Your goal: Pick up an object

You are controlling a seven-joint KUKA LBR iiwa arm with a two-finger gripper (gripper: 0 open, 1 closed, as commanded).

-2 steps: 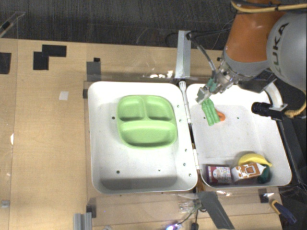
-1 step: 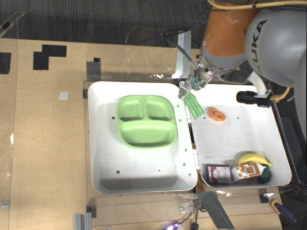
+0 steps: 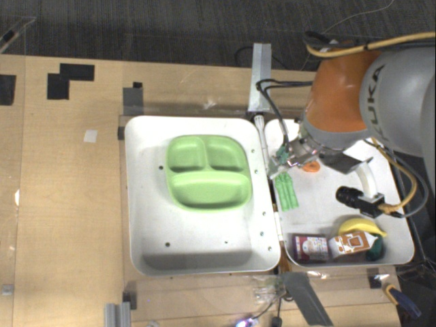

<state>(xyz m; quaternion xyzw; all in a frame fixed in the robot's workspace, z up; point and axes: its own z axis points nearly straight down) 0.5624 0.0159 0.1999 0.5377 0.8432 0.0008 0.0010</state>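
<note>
Carton lies frontmost; tool just beside green ridged strip.

Well off to the view's left of the gripper, a light green divided plate with three compartments lies flat in the middle of the left white bin. Nearer the camera than the gripper and to its right, a dark brown carton lies on its side along the near wall of the right white bin, with a yellow banana and a dark green round thing at its right end. Both bins rest on the pale wooden desk, which bears black square marks far to the gripper's left, while a grey metal post stands just beyond the gripper, between the bins' far corners.
</note>
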